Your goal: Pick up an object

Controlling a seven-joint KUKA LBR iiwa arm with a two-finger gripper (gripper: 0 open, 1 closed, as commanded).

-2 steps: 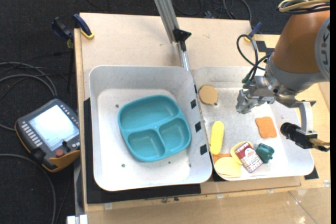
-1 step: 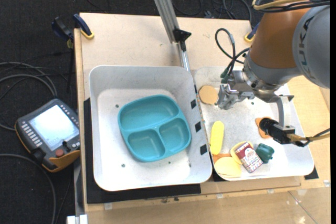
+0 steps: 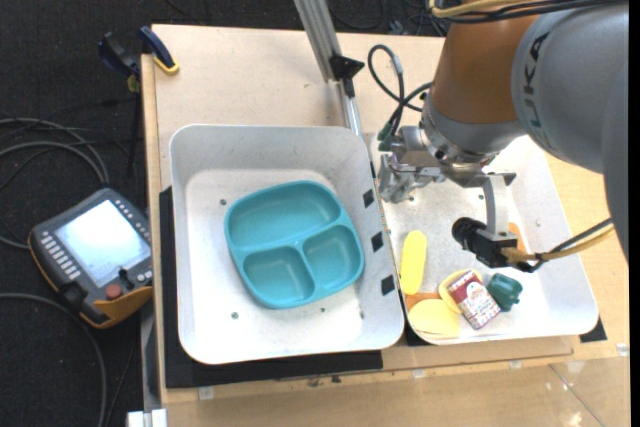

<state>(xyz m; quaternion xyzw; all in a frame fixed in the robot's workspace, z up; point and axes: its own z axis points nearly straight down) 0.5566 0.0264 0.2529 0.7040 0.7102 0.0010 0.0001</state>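
My gripper (image 3: 397,187) hangs over the left part of the right bin (image 3: 560,215), near the wall shared with the left bin. Its two metal fingers point down, stand apart, and have nothing between them. Just below it a yellow banana-shaped piece (image 3: 412,260) lies on the bin floor. Towards the front of that bin sit a yellow round piece (image 3: 434,317), a red and white box (image 3: 472,300), a dark green object (image 3: 505,290) and a small orange piece (image 3: 512,237). The arm's grey and orange body hides the back of the right bin.
A teal divided plate (image 3: 293,242) lies in the left bin (image 3: 200,165). A slanted metal pole (image 3: 312,5) rises from the bench behind the bins. A black part on the wrist (image 3: 470,235) hangs low over the right bin. A teach pendant (image 3: 90,255) lies on the floor at left.
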